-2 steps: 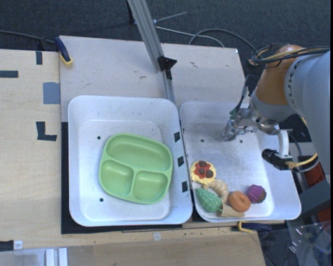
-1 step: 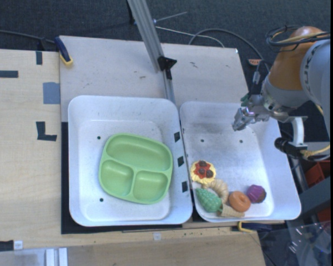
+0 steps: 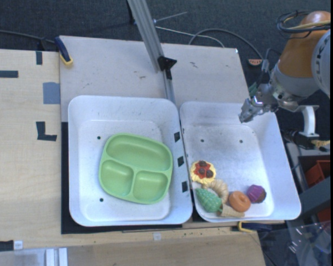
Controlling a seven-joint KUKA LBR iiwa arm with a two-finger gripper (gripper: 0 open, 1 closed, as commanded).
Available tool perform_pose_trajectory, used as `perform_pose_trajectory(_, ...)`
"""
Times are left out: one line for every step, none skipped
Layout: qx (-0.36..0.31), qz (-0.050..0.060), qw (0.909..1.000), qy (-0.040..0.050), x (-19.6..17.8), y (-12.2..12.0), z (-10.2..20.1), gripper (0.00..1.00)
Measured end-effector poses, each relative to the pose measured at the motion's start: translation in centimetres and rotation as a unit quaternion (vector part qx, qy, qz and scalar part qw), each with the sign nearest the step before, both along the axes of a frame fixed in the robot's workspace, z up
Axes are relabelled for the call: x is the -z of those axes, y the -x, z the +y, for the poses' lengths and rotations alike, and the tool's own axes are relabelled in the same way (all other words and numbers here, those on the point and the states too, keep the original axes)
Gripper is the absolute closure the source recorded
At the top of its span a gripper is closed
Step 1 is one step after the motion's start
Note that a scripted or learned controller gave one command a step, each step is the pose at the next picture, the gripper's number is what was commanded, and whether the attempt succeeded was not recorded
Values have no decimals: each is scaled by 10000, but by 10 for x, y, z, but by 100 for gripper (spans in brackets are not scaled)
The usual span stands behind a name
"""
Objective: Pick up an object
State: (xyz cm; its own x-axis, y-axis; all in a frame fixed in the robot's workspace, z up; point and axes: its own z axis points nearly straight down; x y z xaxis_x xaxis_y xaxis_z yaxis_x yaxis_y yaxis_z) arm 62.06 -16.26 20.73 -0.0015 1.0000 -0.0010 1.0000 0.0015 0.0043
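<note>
Several toy foods (image 3: 225, 192) in right bin's near corner, well apart from end effector (image 3: 247, 114), grip state unclear.

Small toys cluster at the right bin's near end: a red-and-yellow flower piece (image 3: 203, 171), green cone (image 3: 209, 200), orange ball (image 3: 240, 201), purple piece (image 3: 256, 193).

- The green divided plate (image 3: 136, 168) is hogging the middle of the left bin (image 3: 80, 126), leaving just a bare strip running around its edges.
- The toy food is bunching up along the right bin's (image 3: 277, 148) lower edge: pizza piece (image 3: 203, 171), green corn-looking thing (image 3: 208, 200), orange ball (image 3: 240, 200), purple one (image 3: 256, 193), all packed close.
- The upper half of that bin is sitting wide open.
- The gripper (image 3: 247, 112) is hanging over its upper right corner.
- A slanted metal pole (image 3: 150, 32) is cutting across the top middle.
</note>
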Motion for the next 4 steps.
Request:
perform_pose_trajectory(-30, 24, 10000, -16, -7, 0, 64, 100)
perform_pose_trajectory(-31, 22, 10000, -15, -16, -12, 118, 100)
perform_pose_trajectory(-29, 35, 10000, -11, -7, -14, 178, 100)
perform_pose_trajectory(-29, 26, 10000, -14, -17, -7, 229, 100)
